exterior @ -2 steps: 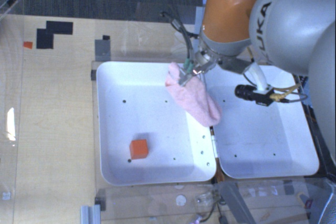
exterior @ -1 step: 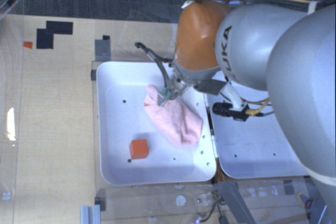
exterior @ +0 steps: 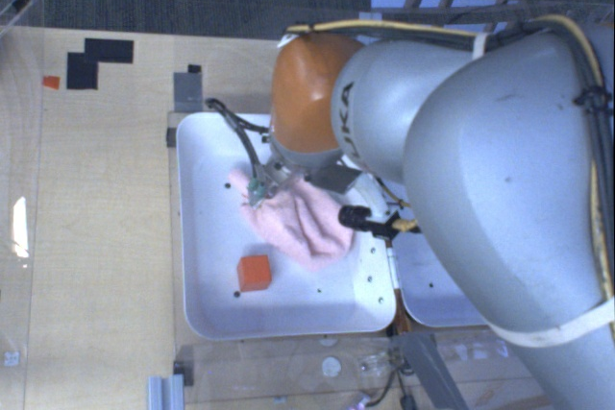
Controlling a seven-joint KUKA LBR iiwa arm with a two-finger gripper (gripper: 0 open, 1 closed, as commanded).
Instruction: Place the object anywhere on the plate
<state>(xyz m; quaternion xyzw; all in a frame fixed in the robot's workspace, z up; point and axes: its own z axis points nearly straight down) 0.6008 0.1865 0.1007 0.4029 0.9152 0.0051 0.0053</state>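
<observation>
A small orange-red block (exterior: 255, 273) lies on the floor of the left white bin (exterior: 197, 245), toward its front. Behind it and to the right spreads a pale pink, rumpled-looking shape (exterior: 307, 228), its far side covered by the arm. My gripper (exterior: 258, 194) hangs low at the pink shape's left edge, well behind the block and apart from it. The grey wrist and orange band (exterior: 303, 101) hide most of the gripper from above. Nothing can be seen held in it.
The right white bin (exterior: 437, 302) is mostly covered by the big grey arm (exterior: 480, 178). A black cable fitting (exterior: 354, 217) juts over the pink shape. Wooden bench (exterior: 96, 206) lies to the left, with black markers at the back.
</observation>
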